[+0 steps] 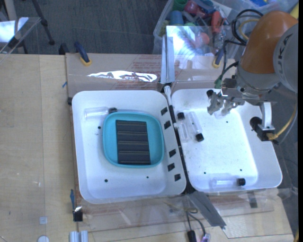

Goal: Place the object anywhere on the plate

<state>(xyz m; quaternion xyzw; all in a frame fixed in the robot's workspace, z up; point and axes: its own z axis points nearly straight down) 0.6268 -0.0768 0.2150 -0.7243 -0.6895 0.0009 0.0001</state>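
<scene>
The turquoise plate [110, 142], with a dark ribbed panel in its middle, lies in the left bin [90, 182]. Two clear tubes with black caps [188, 128] lie side by side at the left of the right bin [258, 163]. Another such tube [227, 181] rests near that bin's front edge. A further clear tube [97, 113] lies in the left bin just behind the plate. My gripper [220, 107] hangs over the back of the right bin, right of the paired tubes and apart from them.
A black divider with clips [171, 142] separates the two bins. Behind the right bin stand a clear box of coloured items [199, 14] and a shiny sheet [187, 40]. Black cables loop around the arm's wrist [260, 125] on the right.
</scene>
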